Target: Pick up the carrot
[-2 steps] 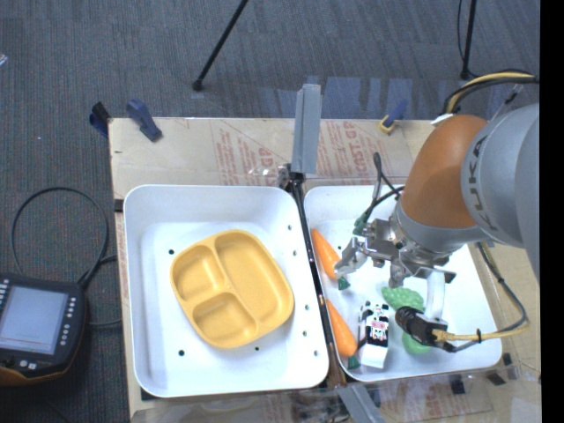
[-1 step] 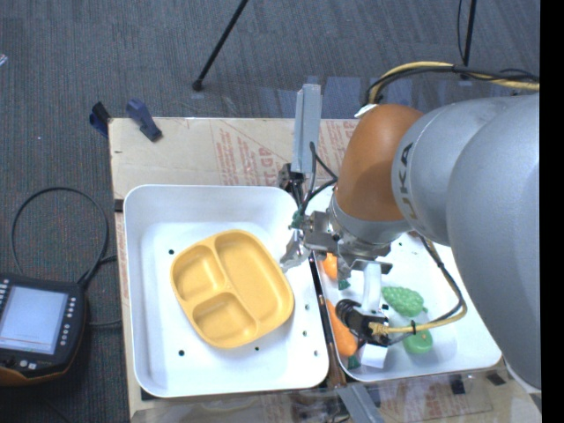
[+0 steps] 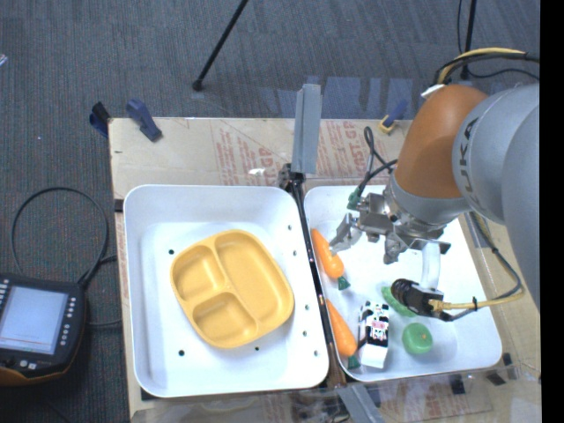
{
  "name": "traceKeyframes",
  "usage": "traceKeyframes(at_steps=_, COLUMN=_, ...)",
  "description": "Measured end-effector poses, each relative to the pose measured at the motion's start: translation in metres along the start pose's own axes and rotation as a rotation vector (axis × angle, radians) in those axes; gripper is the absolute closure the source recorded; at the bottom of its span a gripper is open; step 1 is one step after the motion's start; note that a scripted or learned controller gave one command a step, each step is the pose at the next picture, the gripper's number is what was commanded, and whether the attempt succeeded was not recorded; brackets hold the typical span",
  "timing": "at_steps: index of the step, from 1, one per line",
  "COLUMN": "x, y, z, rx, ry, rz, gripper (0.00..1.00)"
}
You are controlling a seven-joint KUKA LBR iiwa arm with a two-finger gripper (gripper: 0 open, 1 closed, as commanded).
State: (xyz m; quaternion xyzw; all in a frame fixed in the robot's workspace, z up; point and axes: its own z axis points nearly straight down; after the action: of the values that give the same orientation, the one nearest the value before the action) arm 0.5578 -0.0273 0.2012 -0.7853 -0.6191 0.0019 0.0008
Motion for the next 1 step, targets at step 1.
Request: traceKeyframes(at_steps=1, x=-0.018, y=-0.0625, z=0.0161, rx=0.004, ry=0.001, rz=-0.131, gripper=0.0)
